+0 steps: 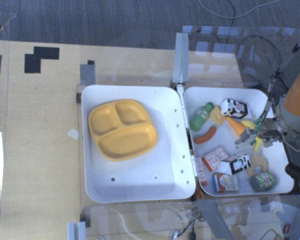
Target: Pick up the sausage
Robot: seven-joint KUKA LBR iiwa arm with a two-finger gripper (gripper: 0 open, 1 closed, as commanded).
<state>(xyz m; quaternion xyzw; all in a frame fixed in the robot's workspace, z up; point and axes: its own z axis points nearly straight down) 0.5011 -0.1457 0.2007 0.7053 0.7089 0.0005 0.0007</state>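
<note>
While the arm (296, 104) comes in from the right, most of it is cut off by the picture's edge, and we get just the orange band and the grey wrist over the right bin (277, 186). Down at the gripper (251, 138) it's a tangle: dark fingers spread over a yellow piece and an orange wedge (235, 125), and whether they're apart or pinched together, I honestly cannot tell. Nothing is clearly caught between them. Now the sausage (205, 135): it lies in the right bin, near its left wall, well apart from the gripper and untouched. Its long axis runs slantwise, lower-left end toward the divider, upper-right end toward the bin's middle, with a slight curve. Just above it sits a green bottle (202, 115); below, a red-and-white packet (215, 158). Over in the left bin (140, 184), a yellow sectioned plate (122, 129) rests alone.
</note>
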